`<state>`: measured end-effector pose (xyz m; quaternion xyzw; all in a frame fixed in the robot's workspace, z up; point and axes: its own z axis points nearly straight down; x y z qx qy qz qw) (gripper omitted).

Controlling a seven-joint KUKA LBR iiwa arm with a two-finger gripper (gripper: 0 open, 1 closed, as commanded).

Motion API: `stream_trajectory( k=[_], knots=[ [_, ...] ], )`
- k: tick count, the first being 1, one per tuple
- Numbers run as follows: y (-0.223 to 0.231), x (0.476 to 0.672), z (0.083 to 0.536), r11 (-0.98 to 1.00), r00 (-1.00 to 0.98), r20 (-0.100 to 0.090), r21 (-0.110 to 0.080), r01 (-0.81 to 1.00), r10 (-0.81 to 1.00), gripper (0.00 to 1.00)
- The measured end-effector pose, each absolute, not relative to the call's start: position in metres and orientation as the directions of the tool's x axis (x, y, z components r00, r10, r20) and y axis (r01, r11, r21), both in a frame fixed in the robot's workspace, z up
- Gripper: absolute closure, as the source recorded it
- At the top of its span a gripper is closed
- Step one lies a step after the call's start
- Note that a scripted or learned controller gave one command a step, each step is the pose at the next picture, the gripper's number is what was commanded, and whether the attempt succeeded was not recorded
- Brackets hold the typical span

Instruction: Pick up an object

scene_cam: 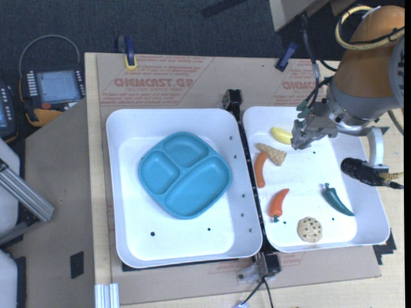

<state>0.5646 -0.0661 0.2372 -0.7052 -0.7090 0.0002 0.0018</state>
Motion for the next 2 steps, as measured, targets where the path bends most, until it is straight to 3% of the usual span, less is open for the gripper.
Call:
stream_trajectory(
  k=[2],
  knots=[
    [0.049,0.571,0.234,0.007,-0.007,0.003,-0.002,1.000,1.000,1.00]
  ],
)
